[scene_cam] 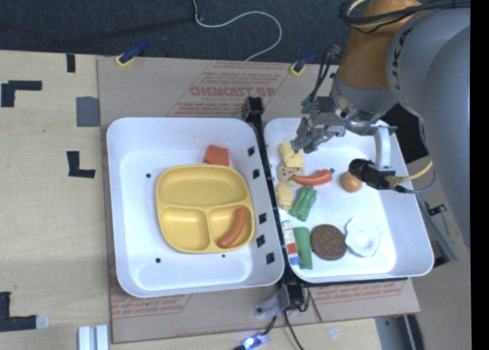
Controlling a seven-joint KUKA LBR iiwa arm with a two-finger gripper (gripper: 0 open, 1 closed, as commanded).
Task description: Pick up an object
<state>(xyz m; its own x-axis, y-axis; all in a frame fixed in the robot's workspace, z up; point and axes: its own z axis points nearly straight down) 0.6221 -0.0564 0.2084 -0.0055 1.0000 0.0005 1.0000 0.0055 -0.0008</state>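
2 bins sit edge to edge; the right bin (397,260) is crowded at its left wall, freer rightward; gripper (306,142) over pale cheese (290,159); jaws' state unclear.

my two bins (126,264) look like smooth, slightly glossy white plastic, and the yellow tray (177,192) like shiny plastic too. under them lies matt brown cardboard (153,81) on a pale wood-look bench (46,211).
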